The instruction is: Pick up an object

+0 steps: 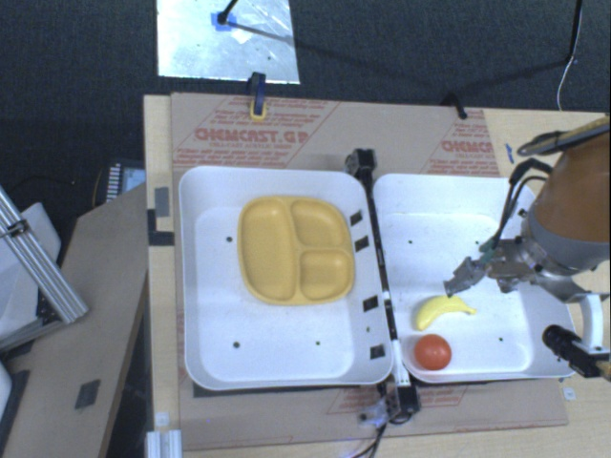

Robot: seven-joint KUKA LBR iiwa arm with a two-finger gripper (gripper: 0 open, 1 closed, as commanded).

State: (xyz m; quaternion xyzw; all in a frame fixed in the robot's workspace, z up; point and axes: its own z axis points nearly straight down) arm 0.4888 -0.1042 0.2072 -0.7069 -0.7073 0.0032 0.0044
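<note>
Gripper, finger state unreadable at this angle, hangs just above-right of the banana, tomato beyond that, yellow divided plate far off in the other bin; risk: banana's curve skids aside, or rolls into the tomato.

arm: cut off at your right edge, so you get no view past the orange band.
gripper: too blurred for you to judge its fingertips.
right bin: the arm hides its far right wall from you.
</note>
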